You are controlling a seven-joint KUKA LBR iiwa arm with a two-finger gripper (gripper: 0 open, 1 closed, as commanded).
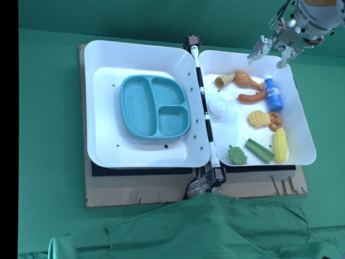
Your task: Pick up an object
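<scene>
Glossy white plastic bins [108, 63], smooth teal plastic plate [155, 106], matt green cloth [48, 117], brown cardboard [135, 196] underneath.

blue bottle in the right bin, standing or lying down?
Lying down. The blue bottle rests on its side on the right bin floor, white cap pointing toward the far rim, beside the sausage.

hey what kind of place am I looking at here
Probably a robot lab's pick-and-place test bench, not a real kitchen: two white bins sit on green cloth, one holding a teal divided plate, the other toy food like plastic corn, with a gripper hanging above.
</scene>
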